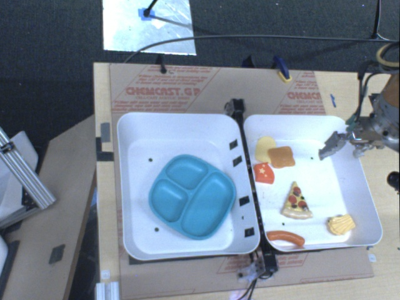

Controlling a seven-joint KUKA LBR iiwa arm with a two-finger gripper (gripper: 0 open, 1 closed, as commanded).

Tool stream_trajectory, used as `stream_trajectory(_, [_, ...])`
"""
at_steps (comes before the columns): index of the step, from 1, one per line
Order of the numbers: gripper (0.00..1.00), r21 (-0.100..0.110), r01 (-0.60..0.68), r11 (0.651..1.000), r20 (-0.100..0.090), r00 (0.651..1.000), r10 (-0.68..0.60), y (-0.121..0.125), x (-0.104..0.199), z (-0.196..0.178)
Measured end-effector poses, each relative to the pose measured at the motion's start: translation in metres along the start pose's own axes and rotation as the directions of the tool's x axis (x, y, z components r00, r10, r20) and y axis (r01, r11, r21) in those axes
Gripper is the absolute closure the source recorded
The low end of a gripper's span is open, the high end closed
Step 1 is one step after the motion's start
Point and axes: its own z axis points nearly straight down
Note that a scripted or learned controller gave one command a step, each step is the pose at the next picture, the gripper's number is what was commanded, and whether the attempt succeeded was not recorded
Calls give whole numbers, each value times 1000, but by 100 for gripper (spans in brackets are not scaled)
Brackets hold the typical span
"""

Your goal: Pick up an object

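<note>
The right bin [359,189] holds several toy foods: a yellow round piece [265,145], a brown toast slice [282,157], a red wedge [265,175], a pizza slice [296,201], a sausage [285,237] and a yellow ridged chip [340,224]. My gripper [344,150] hovers over the bin's far right corner. It is open, with nothing between its fingers, and stands well right of the toast and above the chip in the image.
The left bin [134,167] holds a blue divided plate [192,195]. A black divider with clips [245,180] runs between the bins. Cables and a foil sheet [149,17] lie beyond the bench's far edge.
</note>
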Motion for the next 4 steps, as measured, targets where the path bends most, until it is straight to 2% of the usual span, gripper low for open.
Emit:
stream_trajectory(1, [0, -11, 3, 1000, 2, 1000, -3, 2, 0, -6])
stream_trajectory(2, [0, -8, 4, 1000, 2, 1000, -4, 12, 5, 44])
stream_trajectory(3, [0, -8, 1, 1000, 2, 1000, -1, 9, 3, 86])
stream_trajectory(4, [0, -8, 3, 1000, 1, 1000, -3, 10, 13, 138])
